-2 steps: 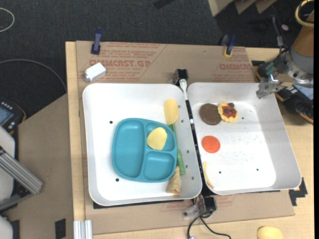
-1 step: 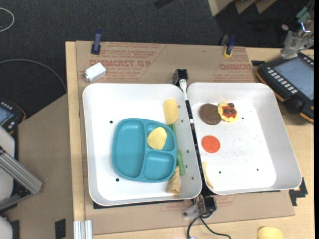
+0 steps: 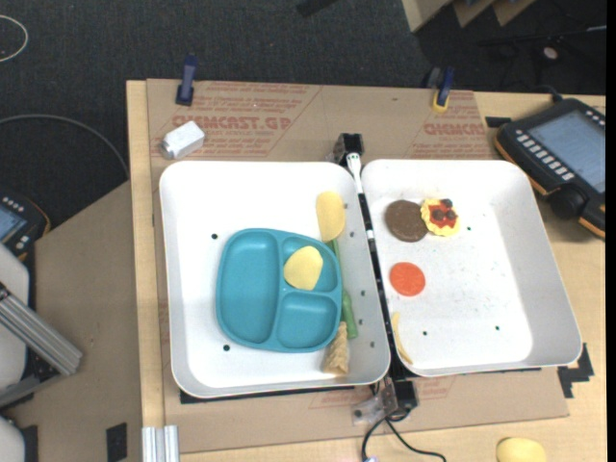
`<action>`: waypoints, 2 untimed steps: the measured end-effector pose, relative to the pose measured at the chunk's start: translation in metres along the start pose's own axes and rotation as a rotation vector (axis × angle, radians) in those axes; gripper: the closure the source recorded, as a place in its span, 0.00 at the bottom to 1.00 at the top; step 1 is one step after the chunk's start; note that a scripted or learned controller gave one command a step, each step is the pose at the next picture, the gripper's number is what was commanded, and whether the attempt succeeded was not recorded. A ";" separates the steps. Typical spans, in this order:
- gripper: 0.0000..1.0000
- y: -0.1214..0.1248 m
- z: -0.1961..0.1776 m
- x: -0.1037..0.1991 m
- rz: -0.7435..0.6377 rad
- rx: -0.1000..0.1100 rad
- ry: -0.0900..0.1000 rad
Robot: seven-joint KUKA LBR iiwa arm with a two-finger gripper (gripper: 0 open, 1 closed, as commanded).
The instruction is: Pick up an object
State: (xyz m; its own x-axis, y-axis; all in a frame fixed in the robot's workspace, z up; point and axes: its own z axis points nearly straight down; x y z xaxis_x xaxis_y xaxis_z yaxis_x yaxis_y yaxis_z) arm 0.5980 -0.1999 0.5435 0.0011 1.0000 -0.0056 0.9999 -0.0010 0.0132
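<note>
The object for this task can be any of the toys in the two white bins, so we look at them from big to small. The left bin point(image 3: 183, 258) holds the biggest thing, a blue plate point(image 3: 252, 292) with three parts, lying flat in the middle. Just above its right corner lies a long yellow piece point(image 3: 330, 216), close to the wall between the bins. In the right bin point(image 3: 500, 258) a brown round disc point(image 3: 405, 220) sits near the top left, touching a little yellow cake with red dots point(image 3: 442, 217). A yellow lump point(image 3: 304, 269) rests on the blue plate, near its right side. A red disc point(image 3: 407, 279) lies flat by itself below the brown one, with bare white floor all around it. A thin green stick point(image 3: 346, 306) is squeezed between the plate and the bin wall, and a small tan bit point(image 3: 337, 354) sits below it in the corner. We cannot tell how the claw stands or if it has hold of anything. We think the job is at its very start, with nothing lifted yet. The next move needs us to choose one thing. We would go for the yellow lump or the long yellow piece, since the flat discs look hard to pinch, then come straight down over it with the claw wide.
</note>
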 end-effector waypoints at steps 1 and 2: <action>1.00 -0.010 0.123 -0.016 0.002 0.020 0.007; 1.00 0.033 0.254 -0.022 -0.003 0.017 0.007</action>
State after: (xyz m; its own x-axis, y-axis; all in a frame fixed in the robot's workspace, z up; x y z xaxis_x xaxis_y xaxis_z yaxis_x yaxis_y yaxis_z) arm 0.6342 -0.2233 0.2896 -0.0017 1.0000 0.0011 1.0000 0.0017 -0.0041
